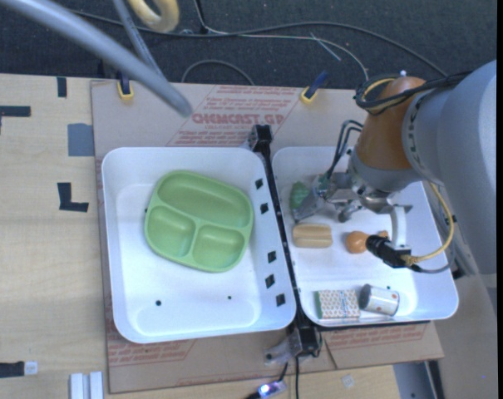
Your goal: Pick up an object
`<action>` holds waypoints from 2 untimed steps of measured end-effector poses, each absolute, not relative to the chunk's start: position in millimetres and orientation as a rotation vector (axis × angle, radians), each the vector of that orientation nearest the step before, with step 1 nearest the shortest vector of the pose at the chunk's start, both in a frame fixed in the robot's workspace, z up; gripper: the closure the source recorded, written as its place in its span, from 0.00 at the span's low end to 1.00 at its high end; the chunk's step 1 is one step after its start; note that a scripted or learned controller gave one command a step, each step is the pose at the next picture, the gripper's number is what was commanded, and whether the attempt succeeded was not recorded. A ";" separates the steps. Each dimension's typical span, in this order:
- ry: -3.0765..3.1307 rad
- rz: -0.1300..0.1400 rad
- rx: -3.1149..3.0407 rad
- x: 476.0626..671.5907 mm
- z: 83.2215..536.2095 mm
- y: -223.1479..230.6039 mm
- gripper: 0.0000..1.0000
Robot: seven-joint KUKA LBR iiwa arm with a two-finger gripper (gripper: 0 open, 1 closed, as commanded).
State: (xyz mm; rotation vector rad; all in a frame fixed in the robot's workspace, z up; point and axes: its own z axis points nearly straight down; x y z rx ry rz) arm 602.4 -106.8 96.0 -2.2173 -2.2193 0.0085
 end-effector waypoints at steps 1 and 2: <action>-2.222 0.003 -2.216 603.7 109.0 -105.6 1.00; -2.224 -0.002 -2.220 603.4 170.4 -108.5 1.00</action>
